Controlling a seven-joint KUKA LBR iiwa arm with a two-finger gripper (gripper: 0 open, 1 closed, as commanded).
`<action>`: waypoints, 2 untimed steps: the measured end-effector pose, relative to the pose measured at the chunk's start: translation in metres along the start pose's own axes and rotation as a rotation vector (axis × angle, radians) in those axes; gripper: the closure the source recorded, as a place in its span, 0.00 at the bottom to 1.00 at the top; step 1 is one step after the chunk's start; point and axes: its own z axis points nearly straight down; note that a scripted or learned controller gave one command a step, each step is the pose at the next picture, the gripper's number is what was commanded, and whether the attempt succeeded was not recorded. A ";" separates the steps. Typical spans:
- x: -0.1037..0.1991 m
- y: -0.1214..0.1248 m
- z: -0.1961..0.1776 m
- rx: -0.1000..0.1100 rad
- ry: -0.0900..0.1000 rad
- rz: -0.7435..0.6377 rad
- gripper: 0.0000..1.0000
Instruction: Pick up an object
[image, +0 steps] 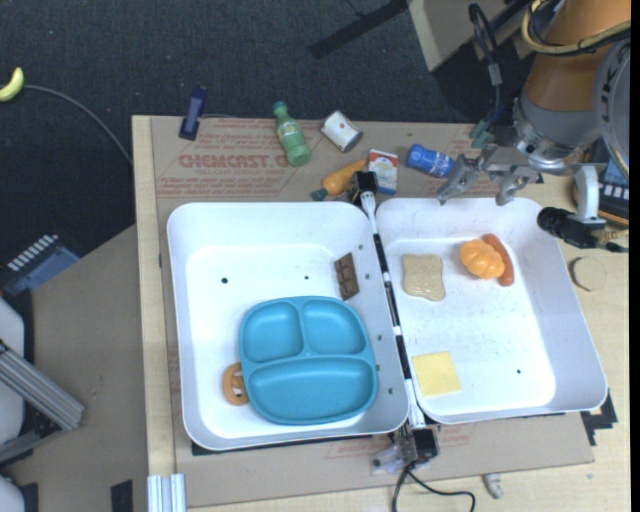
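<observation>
We see the gripper (490, 180) at the far edge of the right bin (560, 330), hanging above its back rim under the grey arm (565, 90) with the orange band; its two fingers are spread apart with nothing between them, so it stands released and grasps no object. Nearest to it, inside the right bin, lies an orange toy (482, 258) with a reddish sausage-shaped piece (500, 258) touching its right side; just to the left of these rests a tan bread slice (423, 277), and nearer the front of the same bin a yellow cheese square (436, 373) lies flat, well apart from the rest.

Across the divide, the left bin (200, 300) holds a blue divided plate (306, 358) toward its front; a small pretzel-like piece (235, 385) peeks out at the plate's left edge, touching it; a brown chocolate bar (346, 276) lies near the bin's right wall.

Behind the bins, on the cardboard sheet (230, 155), we see a green bottle (292, 134), a white can (341, 130) on its side, a blue can (430, 160), a small carton (381, 170), an orange piece (340, 181) and a dark blue marker-like object (192, 112) at the sheet's far left corner.
</observation>
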 end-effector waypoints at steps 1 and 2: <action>-0.030 -0.031 0.108 -0.013 -0.008 0.002 0.00; -0.034 -0.031 0.141 -0.003 0.000 0.001 0.00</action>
